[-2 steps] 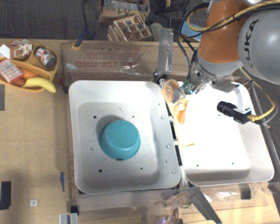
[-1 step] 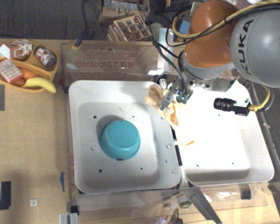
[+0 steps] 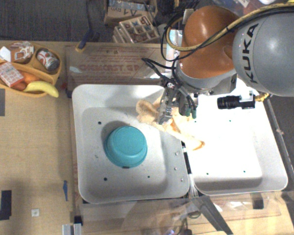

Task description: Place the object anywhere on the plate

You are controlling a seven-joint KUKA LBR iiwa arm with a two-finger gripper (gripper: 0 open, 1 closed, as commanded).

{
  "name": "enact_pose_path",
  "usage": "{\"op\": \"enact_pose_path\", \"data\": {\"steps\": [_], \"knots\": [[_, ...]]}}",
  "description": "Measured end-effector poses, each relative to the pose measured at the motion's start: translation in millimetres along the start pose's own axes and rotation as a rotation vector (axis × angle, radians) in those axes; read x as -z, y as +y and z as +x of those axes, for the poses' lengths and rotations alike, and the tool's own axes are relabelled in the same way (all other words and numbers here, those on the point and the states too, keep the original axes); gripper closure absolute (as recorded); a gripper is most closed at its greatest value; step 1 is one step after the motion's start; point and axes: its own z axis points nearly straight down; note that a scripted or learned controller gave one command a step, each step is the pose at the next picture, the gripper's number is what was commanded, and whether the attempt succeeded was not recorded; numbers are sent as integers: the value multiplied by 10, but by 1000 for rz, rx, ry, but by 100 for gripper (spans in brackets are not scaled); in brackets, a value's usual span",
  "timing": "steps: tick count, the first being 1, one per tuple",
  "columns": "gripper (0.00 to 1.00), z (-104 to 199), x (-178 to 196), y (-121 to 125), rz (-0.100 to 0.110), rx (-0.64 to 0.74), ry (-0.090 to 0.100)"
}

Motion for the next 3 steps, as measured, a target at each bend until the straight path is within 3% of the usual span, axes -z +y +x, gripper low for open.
{"op": "enact_pose_path", "data": {"steps": [1, 2, 3], "knots": [[100, 223, -95, 434, 0, 201, 0], [100, 498, -30, 861, 0, 206, 0], [0, 496, -28, 859, 0, 206, -1]]}}
